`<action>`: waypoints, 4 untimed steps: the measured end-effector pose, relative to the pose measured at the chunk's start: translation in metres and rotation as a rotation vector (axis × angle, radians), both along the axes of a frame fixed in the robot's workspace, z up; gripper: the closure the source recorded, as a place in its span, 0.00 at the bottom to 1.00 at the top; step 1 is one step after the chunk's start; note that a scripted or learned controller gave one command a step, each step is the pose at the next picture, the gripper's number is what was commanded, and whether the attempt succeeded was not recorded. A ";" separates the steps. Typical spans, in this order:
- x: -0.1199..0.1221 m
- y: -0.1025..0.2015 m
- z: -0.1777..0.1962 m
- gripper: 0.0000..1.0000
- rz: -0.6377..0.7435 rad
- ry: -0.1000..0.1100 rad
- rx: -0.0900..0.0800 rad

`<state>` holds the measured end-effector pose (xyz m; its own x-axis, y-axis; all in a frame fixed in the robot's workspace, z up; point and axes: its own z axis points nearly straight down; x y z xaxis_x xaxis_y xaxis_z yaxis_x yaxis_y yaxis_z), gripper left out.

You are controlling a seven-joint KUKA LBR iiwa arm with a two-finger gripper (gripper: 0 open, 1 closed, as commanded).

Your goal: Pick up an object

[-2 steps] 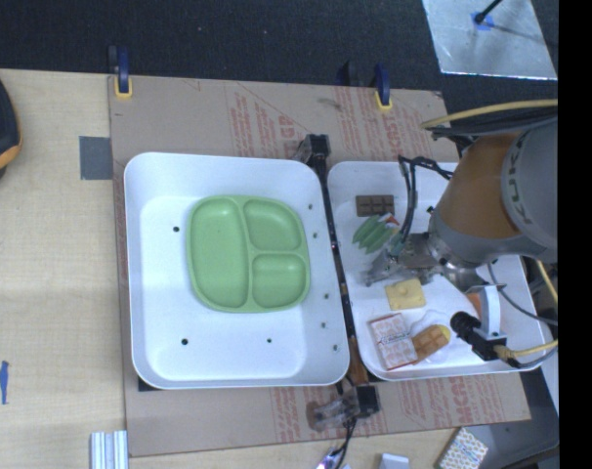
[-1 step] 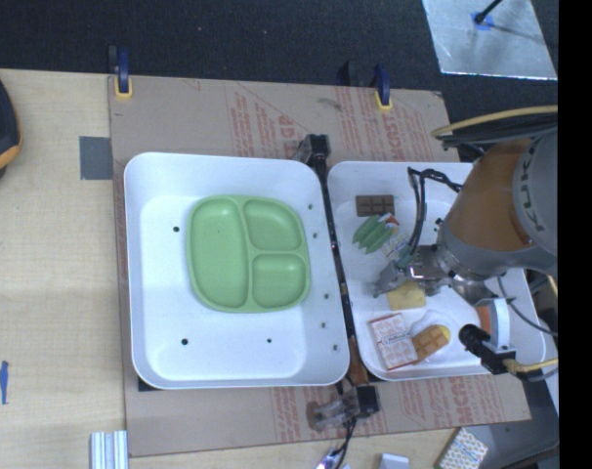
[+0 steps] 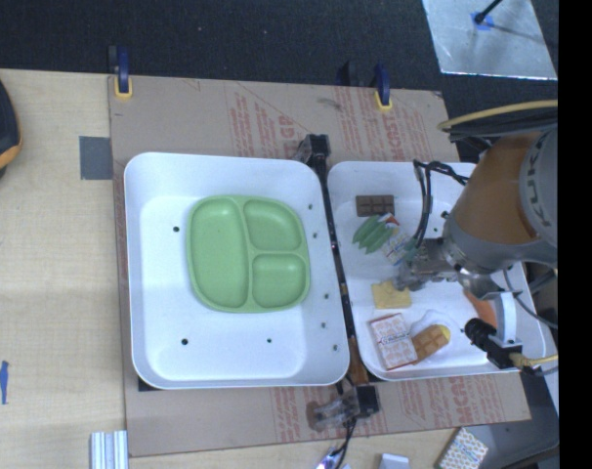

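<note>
While gripper [image 3: 411, 274] hovers, yellow piece [image 3: 391, 295] lies just below-left.

Two shallow white bins sit on the bench: the left bin [image 3: 140, 262] carries one green divided plate [image 3: 247, 253]. The right bin [image 3: 374, 173] carries one brown chocolate bar [image 3: 375, 205], one green leafy toy [image 3: 374, 233], one yellow slice [image 3: 391, 295], one printed packet [image 3: 391, 339] and one bread-like piece [image 3: 432, 340].

Left white bin [image 3: 149, 262] holds a green three-compartment plate [image 3: 247, 252], lying flat near its centre. Both bins rest on a cardboard sheet [image 3: 228, 115], fixed at the far edge by two blue clamps [image 3: 121, 70]. Grey tape patch [image 3: 95, 157] sits on the wooden bench [image 3: 42, 291].
</note>
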<state>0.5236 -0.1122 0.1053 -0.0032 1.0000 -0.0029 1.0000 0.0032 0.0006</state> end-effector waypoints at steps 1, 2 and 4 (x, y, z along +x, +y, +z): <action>-0.002 0.001 -0.003 0.00 0.002 0.006 0.002; 0.004 0.012 -0.014 0.00 0.004 0.006 0.004; 0.004 0.010 0.000 1.00 0.001 -0.001 0.000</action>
<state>0.5274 -0.1022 0.1056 -0.0039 1.0000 -0.0026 1.0000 0.0039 0.0019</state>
